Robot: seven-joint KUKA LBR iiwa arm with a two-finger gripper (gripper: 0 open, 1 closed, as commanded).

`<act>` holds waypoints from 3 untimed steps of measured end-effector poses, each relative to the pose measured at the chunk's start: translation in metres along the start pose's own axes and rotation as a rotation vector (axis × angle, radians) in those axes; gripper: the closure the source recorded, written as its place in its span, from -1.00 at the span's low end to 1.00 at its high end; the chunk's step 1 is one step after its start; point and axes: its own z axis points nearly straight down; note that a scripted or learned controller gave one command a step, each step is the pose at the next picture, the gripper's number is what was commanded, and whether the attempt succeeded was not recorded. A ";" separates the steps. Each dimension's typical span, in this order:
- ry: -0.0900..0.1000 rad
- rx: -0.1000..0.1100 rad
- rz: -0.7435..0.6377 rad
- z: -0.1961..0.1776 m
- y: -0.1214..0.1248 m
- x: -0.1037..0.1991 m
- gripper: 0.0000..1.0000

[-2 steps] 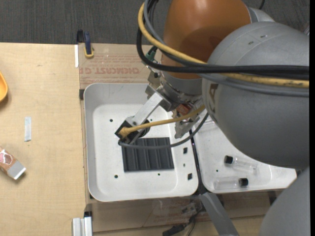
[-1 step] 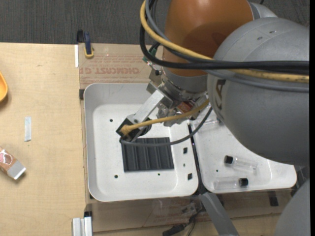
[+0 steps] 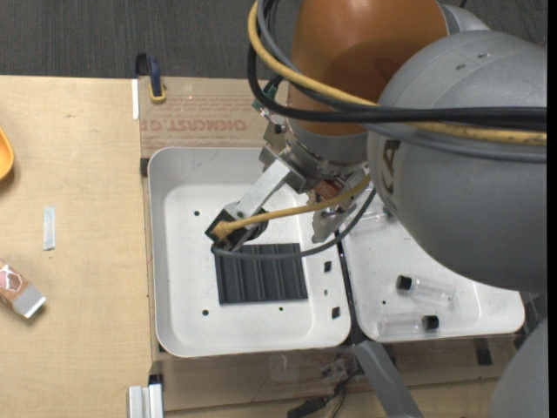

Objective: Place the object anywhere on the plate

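Note:
A dark grey ribbed plate (image 3: 261, 273) lies flat in the left bin (image 3: 178, 320), toward its front middle. My gripper (image 3: 324, 219) hangs under the big grey and orange arm, over the seam between the two bins and just beyond the plate's far right corner. The arm hides most of it. Two clear tubes with black caps lie in the right bin (image 3: 487, 320): one (image 3: 420, 286) near its middle and one (image 3: 409, 324) by its front wall. I see nothing between the fingers from here.
The arm's bulk covers the back of the right bin. On the wooden bench to the left lie a small grey strip (image 3: 49, 229), a brown and grey block (image 3: 19, 291) and an orange thing (image 3: 4, 153) at the edge. A blue clamp (image 3: 155, 78) stands behind the left bin.

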 end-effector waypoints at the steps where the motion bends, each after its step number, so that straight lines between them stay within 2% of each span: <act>1: -0.006 -0.002 -0.001 -0.008 0.001 0.000 1.00; 2: -0.006 -0.002 -0.001 -0.008 0.001 0.000 -1.00; 3: -0.012 -0.003 -0.002 -0.015 0.002 0.000 1.00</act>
